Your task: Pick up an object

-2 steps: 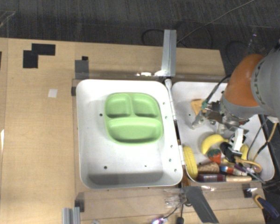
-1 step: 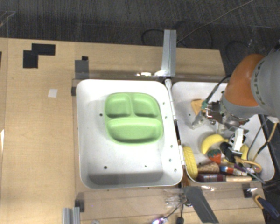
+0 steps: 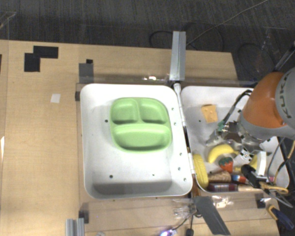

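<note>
While the arm (image 3: 273,107) reaches into the right bin (image 3: 196,100), its end effector (image 3: 231,137) hangs over the banana (image 3: 217,154). Whether it grips anything cannot be told. A green tray (image 3: 139,123) lies in the left bin (image 3: 96,132).

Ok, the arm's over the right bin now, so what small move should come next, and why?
Probably a short, straight descent onto the banana. The gripper hangs in the right bin just above that pile, with nothing visibly between its fingers. The banana is the nearest item; the cracker lies apart toward the back, and the green tray sits in the left bin.
</note>
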`<move>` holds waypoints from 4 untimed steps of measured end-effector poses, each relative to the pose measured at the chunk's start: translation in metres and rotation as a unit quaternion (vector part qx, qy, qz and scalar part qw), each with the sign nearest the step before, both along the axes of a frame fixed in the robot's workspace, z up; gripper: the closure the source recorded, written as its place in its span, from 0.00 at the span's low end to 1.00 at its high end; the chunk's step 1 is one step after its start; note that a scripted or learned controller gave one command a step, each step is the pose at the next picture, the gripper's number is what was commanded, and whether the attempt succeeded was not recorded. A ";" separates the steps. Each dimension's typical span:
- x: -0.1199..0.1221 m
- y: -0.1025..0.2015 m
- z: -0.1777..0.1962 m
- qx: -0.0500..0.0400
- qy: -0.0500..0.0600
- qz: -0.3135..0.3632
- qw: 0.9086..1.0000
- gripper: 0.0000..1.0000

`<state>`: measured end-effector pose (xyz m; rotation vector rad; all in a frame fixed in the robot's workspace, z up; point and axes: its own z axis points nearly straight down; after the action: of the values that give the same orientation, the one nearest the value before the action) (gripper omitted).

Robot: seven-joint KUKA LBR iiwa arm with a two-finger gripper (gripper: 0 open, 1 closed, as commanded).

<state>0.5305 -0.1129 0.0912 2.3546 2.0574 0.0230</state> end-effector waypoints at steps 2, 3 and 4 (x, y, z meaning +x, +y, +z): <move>-0.027 0.025 0.010 0.000 -0.003 0.042 0.999 1.00; -0.027 0.025 0.010 0.000 -0.003 0.042 0.999 0.00; 0.060 0.010 -0.001 0.000 0.002 0.014 1.000 0.00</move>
<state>0.5904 -0.1025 0.0900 2.3279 2.0909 0.0177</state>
